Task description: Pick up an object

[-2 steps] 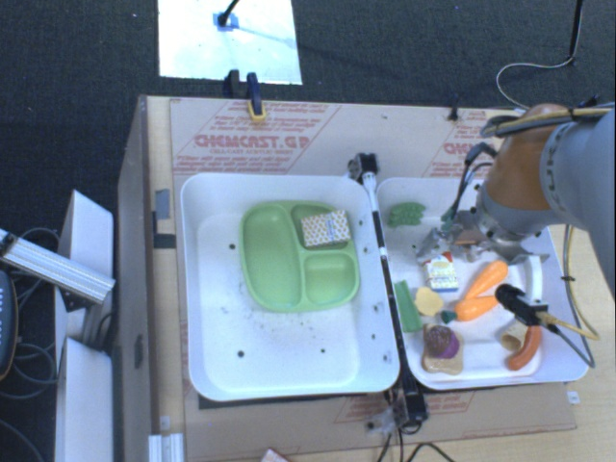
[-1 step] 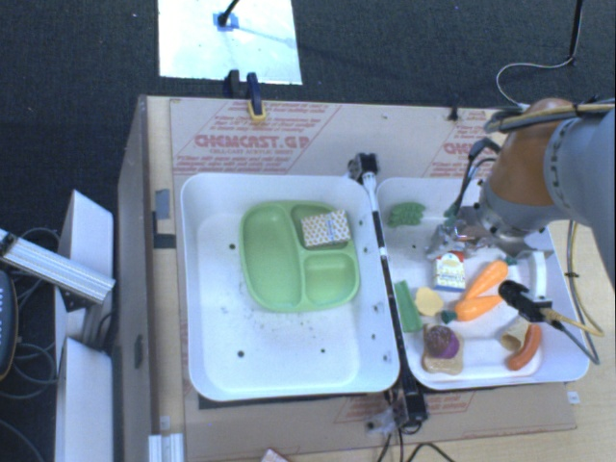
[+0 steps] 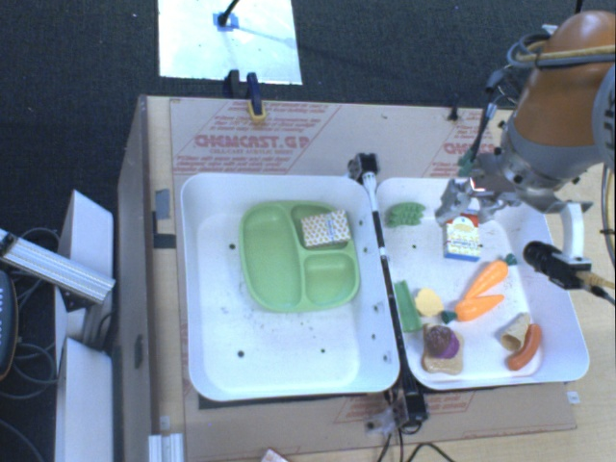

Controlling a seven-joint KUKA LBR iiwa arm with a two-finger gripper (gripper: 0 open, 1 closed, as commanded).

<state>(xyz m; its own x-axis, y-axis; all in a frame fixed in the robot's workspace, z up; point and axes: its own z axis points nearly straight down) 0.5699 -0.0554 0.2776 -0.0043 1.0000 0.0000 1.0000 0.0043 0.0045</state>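
My gripper hangs over the back of the right bin, open, with nothing between its fingers. Just in front of it lies a small white, blue and orange carton. Further forward rest two orange carrots, a yellow piece, a green strip, a slice of toast with a purple lump, and a red sausage beside a tan cone. A green leafy piece sits at the bin's back left.
The left bin holds a green divided plate with a checkered waffle-like block in its back compartment. A black divider rail runs between the bins. A black part of the arm juts over the right bin's right side.
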